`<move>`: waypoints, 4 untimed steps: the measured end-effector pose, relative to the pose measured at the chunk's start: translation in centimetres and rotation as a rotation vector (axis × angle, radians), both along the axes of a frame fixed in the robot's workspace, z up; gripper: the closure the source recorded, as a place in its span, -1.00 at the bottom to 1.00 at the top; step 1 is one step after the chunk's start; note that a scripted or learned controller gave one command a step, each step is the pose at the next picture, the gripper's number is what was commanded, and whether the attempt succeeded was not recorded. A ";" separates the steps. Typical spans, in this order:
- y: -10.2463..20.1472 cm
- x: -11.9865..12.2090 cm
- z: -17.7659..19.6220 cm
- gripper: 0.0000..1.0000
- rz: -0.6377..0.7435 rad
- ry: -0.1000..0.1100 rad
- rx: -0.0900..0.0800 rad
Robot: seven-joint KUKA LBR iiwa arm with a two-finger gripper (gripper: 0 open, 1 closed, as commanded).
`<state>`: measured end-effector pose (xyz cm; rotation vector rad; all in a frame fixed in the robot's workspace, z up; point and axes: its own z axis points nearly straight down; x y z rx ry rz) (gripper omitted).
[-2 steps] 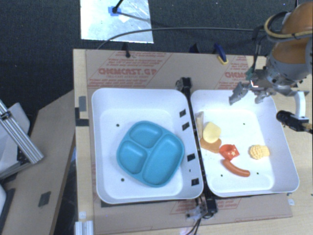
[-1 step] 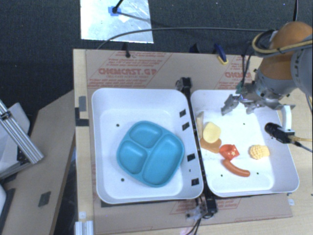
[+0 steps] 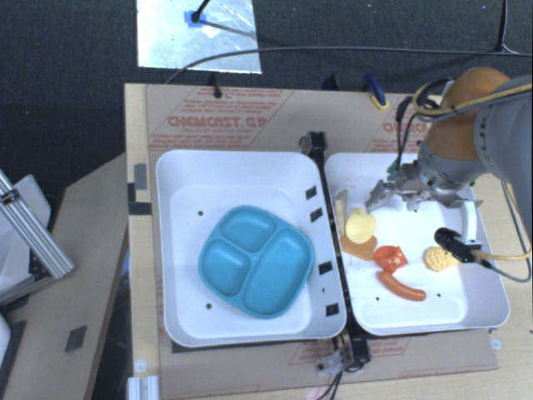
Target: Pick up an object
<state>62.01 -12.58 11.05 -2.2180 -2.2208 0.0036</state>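
Arm: the grey arm (image 3: 502,144) reaches in from the right, its orange band (image 3: 468,98) over the far edge of the right bin (image 3: 491,311), the wrist bent down and toward the divide between the bins.
Tool: the tool (image 3: 390,192) hangs low over the far half of the right bin, near the bin's left wall. Whether it is apart or together cannot be told, and nothing is seen held in it.
Things to pick: all lie in the right bin. A pale yellow round piece (image 3: 361,222) sits just on the near side of the tool, touching an orange slice (image 3: 358,247) below it. A red piece (image 3: 391,257) lies beside that slice, a sausage (image 3: 403,287) is nearer the front, and a yellow knobbly lump (image 3: 438,260) is to the right.
Open room: the front right corner of the right bin is bare white floor, as is the strip along its far wall.
Left bin: the left bin (image 3: 179,223) bears a blue divided plate (image 3: 256,259), set a little skew, with bare floor all round it up to the walls.
Edges: the two bins meet along a dark strip with black clips (image 3: 316,215).
Writing: the brown sheet (image 3: 158,111) on the worktop under the bins reads "CHEMCAST" (image 3: 208,122) in red, with smaller print too fine to read.
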 end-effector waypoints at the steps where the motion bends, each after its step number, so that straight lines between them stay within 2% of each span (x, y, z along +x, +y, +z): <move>1: 0.0 0.3 1.5 1.00 0.001 -0.009 -0.002; 2: 0.1 0.0 7.9 1.00 0.003 -0.011 -0.002; 3: 0.0 1.3 13.4 1.00 0.004 -0.012 -0.002; 4: 0.0 1.4 18.9 1.00 0.004 -0.012 -0.002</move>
